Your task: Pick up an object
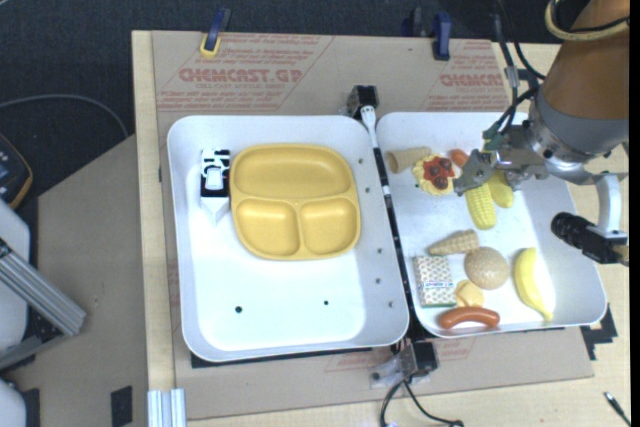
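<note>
Corn cob [482, 204], yellow and knobbly, beneath pincer [488, 171], grip state unclear

The pincer [487, 171] covers the top of the yellow plastic corn cob [482, 203] beneath it. The grey, orange-banded arm [590, 65] above runs off the right edge.

The gripper [487, 167] is low over the right bin [580, 300], right by the corn [481, 204] and the pizza [437, 173] near the bin's back edge. A banana [532, 283], a hot dog [469, 318] and a cone [455, 242] lie toward the front edge. A yellow tray [295, 199] sits in the left bin [270, 320].
</note>
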`<action>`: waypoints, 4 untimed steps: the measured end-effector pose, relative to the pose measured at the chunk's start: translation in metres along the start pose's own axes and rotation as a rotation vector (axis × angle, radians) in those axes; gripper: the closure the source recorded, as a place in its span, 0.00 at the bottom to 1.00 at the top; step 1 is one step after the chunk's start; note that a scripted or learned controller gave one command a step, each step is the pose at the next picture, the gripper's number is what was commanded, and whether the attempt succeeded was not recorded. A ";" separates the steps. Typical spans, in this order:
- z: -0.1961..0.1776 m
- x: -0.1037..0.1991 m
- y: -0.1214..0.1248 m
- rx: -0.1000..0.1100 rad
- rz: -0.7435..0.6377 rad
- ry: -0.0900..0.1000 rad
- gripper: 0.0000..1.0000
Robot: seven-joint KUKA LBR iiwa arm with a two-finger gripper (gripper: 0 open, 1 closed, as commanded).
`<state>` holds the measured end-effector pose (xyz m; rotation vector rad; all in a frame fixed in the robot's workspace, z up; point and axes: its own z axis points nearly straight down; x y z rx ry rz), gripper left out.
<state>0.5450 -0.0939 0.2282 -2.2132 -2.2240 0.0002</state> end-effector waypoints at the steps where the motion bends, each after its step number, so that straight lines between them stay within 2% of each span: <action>1: 0.011 0.056 -0.023 0.002 -0.001 0.001 1.00; 2: -0.007 0.058 -0.027 -0.005 0.004 -0.003 1.00; 3: 0.007 0.048 -0.026 0.001 0.006 -0.002 1.00; 4: -0.003 0.066 -0.033 -0.002 0.002 -0.001 1.00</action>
